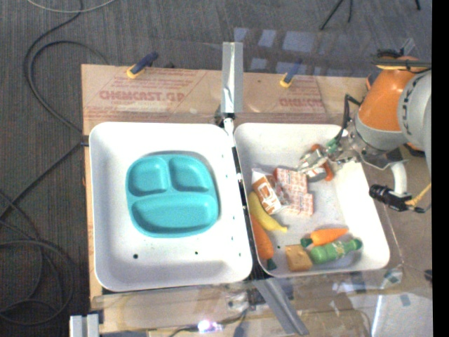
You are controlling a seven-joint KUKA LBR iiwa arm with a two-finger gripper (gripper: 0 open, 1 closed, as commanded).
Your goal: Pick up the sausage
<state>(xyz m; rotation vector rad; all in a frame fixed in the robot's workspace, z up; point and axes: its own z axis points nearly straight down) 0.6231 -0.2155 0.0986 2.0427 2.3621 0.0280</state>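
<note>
Camera view: tool [319, 163] hangs over right bin [375, 220], near far wall. Open or closed: cannot tell. Sausage [263, 244] lies well apart, down-left of tool, by bin's left wall, under banana [265, 213]. Long side runs along wall.

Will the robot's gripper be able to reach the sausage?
Probably, though it's tight. The sausage lies uncovered, but it hugs the right bin's left wall, with the banana at its upper end. The gripper hangs across the bin.
</note>
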